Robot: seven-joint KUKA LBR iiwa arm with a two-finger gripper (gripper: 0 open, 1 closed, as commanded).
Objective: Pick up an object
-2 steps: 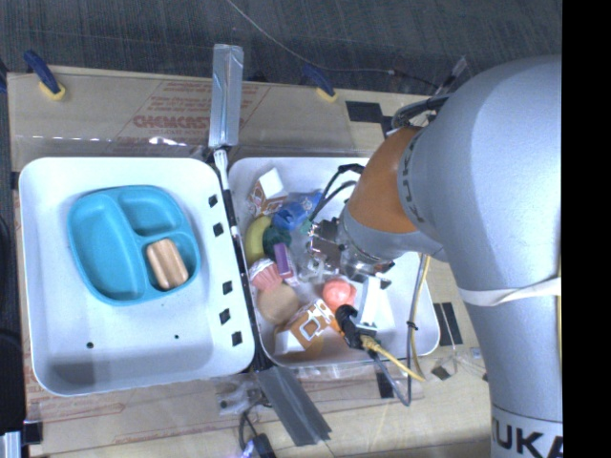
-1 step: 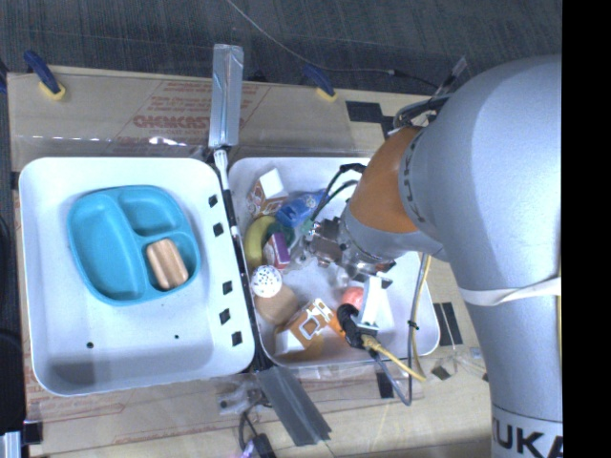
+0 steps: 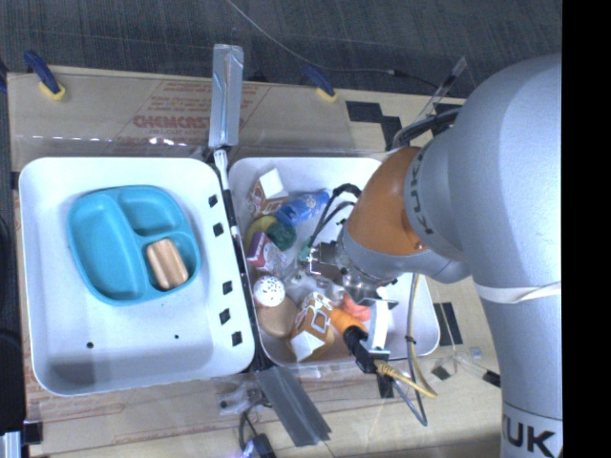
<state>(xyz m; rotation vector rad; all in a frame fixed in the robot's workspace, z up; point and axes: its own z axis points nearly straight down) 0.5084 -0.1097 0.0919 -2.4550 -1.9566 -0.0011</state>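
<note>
jaws: state cannot tell | low in right bin | cluttered objects just beside and under

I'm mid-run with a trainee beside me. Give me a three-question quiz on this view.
1. True or false: the blue divided plate sits in the left bin.
2. Which bin is the arm reaching into? A) left B) right
3. Fill in: the tan roll-like item lies on the ____.

Key: 1 true; 2 B, the right bin; 3 blue divided plate.
</note>
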